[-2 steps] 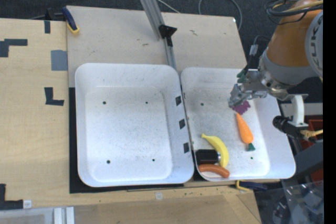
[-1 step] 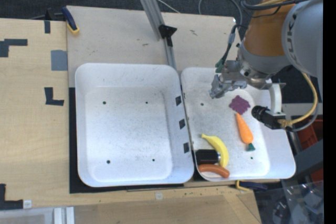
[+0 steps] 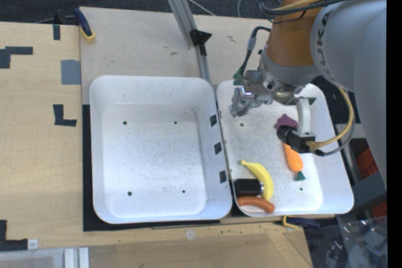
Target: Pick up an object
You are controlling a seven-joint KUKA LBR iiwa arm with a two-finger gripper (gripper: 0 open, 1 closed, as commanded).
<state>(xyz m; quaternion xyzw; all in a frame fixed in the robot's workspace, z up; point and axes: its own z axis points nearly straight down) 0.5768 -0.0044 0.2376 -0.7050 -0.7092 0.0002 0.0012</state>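
Note:
My gripper [image 3: 241, 106] hangs over the far left corner of the right bin [image 3: 333, 198], above bare white floor. In the bin's near left part lie a yellow banana [image 3: 259, 176], a black block [image 3: 247, 186] touching it, and a red-orange sausage-shaped piece [image 3: 256, 204] against the front wall. An orange carrot [image 3: 293, 159] lies toward the right, with a small green bit [image 3: 301, 177] just below it. A purple piece [image 3: 287, 119] peeks out behind the wrist. All of these lie well apart from the gripper.
The left bin [image 3: 100, 135] sits beside the right one, their rims touching. A slanted metal post [image 3: 182, 9] rises behind the bins. The grey arm with its orange band [image 3: 295, 22] covers the right bin's far right part.

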